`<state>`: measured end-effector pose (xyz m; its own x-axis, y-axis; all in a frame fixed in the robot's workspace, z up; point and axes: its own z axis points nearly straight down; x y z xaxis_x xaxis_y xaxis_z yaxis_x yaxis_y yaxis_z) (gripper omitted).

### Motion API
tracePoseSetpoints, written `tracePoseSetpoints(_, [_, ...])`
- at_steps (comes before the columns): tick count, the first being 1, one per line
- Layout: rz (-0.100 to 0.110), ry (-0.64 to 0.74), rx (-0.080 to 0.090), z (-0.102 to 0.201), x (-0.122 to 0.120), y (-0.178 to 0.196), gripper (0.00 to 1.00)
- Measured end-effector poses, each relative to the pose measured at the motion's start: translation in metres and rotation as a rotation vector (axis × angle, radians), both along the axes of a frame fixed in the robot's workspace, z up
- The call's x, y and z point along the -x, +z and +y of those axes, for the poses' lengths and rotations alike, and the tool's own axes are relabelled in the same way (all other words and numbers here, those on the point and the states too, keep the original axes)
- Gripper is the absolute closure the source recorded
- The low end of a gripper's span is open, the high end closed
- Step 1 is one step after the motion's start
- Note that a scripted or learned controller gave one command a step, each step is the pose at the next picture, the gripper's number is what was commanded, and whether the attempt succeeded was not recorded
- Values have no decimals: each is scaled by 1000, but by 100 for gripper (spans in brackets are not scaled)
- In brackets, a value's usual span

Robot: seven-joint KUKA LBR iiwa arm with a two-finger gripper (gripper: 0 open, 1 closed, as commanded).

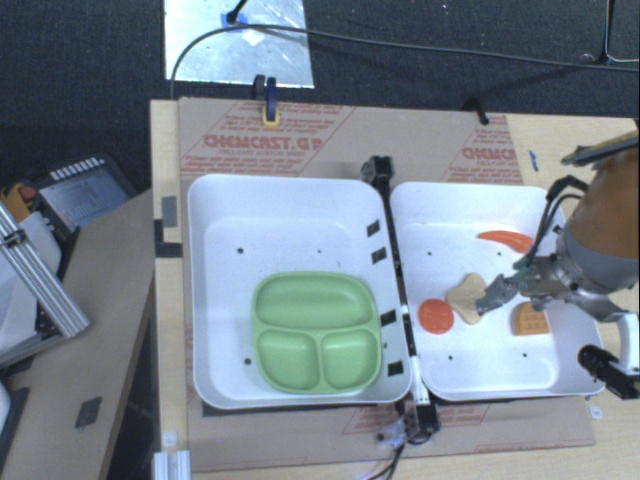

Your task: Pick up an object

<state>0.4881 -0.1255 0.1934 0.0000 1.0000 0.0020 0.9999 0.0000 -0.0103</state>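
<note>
A tan biscuit-like piece (465, 296) lies in the right bin (480, 373) beside a red disc (435, 315), the gripper (492, 296) touching its right edge, jaw state impossible to tell, with a waffle (530, 320) and an orange strip (506, 238) nearby.

green divided plate (316, 330); white bins (230, 218); red disc (435, 315); tan piece (465, 296); orange waffle (530, 320); orange-red strip (505, 238).

The grey arm (600, 243) enters from three o'clock, orange band above the wrist, pincer (492, 298) reaching toward nine o'clock, held low
</note>
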Motion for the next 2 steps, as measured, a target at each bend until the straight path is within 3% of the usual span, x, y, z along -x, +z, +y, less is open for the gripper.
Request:
tracePoseSetpoints(1, [-12,3,2,0,-3,5,0])
tracePoseSetpoints(2, [-8,1,1,1,-7,-37,0])
